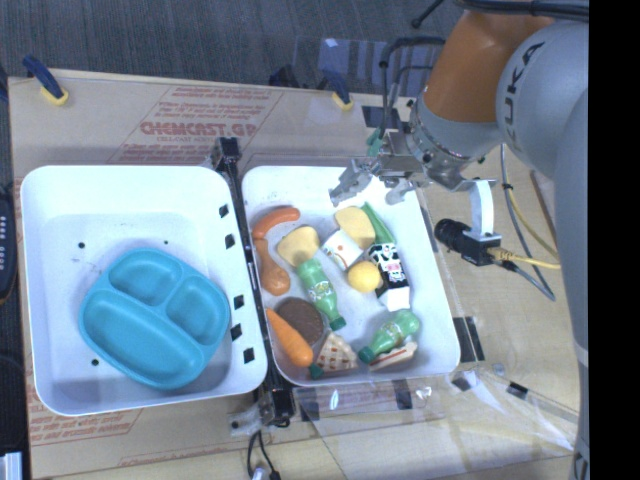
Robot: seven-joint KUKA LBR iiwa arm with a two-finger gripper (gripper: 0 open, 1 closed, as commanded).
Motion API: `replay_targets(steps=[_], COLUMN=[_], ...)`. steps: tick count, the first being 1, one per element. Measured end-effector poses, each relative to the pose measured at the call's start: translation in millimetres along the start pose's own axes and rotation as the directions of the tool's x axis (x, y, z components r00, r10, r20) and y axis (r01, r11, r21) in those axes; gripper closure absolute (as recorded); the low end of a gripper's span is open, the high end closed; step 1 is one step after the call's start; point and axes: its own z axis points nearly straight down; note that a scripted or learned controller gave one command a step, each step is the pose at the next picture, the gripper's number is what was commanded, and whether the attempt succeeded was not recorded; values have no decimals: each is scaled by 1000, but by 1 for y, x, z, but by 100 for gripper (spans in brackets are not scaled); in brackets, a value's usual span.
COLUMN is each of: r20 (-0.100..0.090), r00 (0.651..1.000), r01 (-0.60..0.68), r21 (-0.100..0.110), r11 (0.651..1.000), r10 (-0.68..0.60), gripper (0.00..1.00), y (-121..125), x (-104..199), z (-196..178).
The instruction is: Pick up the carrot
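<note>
The carrot, orange with a green stem end, lies near the front left corner of the right bin, pressed against the bin's left wall. My gripper hovers over the bin's far edge, well behind the carrot and to its right. Its two fingers are spread apart, open, with nothing between them.
The right bin is crowded: a sausage, two green bottles, a lemon, a black-and-white carton, a brown round piece beside the carrot and a wedge. A blue divided plate lies in the left bin.
</note>
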Motion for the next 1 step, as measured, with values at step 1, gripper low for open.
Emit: replay_targets(steps=[1], r20=[1], r00=[998], r01=[-64], r21=[4], r11=[998], r10=[64], gripper=[0], y=[-15], x=[44], z=[-18])
